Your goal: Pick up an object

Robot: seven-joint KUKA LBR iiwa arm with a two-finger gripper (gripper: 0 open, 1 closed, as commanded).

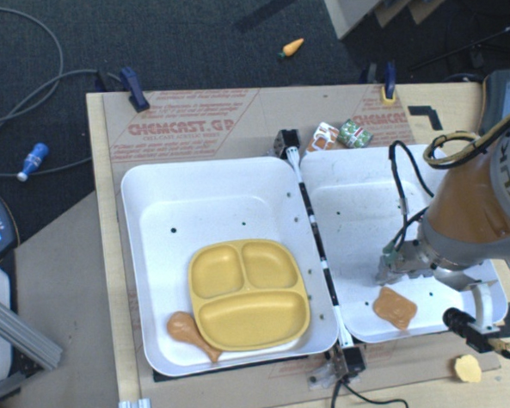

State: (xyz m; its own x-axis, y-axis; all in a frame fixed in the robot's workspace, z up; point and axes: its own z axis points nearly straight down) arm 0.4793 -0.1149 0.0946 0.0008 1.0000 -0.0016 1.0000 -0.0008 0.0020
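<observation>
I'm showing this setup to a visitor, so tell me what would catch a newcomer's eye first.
The yellow three-compartment plastic tray in the left white bin stands out most, with a tan toy drumstick lying against its lower left corner. In the right white bin, the grey arm with its orange band reaches in from the right, its gripper just above a brown toy bread piece.

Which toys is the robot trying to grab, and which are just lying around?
For the job:
gripper
brown toy in the right bin
yellow tray and drumstick in the left bin

Just lying about:
blue bottle and orange bit on the floor
yellow piece on the bench
</observation>
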